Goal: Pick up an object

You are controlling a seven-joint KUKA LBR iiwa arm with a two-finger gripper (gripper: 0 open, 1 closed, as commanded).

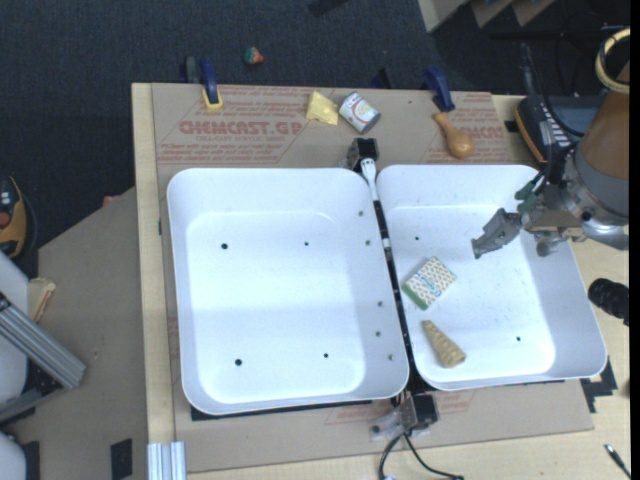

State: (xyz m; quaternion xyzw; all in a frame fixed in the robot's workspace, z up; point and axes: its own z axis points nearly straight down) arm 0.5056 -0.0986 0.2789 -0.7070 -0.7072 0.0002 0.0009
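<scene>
In the right bin (560,358) lie two objects: a small green-and-white patterned packet (430,281) near the bin's left wall, and a tan cone-shaped piece (443,344) below it. My gripper (492,236) hangs over the bin's upper middle, up and to the right of the packet, its dark fingers pointing down-left. Nothing shows between the fingers.
The left bin (200,268) sits beside the right one. On the board behind the bins lie a yellow wedge (322,109), a small white box (359,112) and a tan wooden piece (455,136). Blue clamps (209,82) hold the board's back edge.
</scene>
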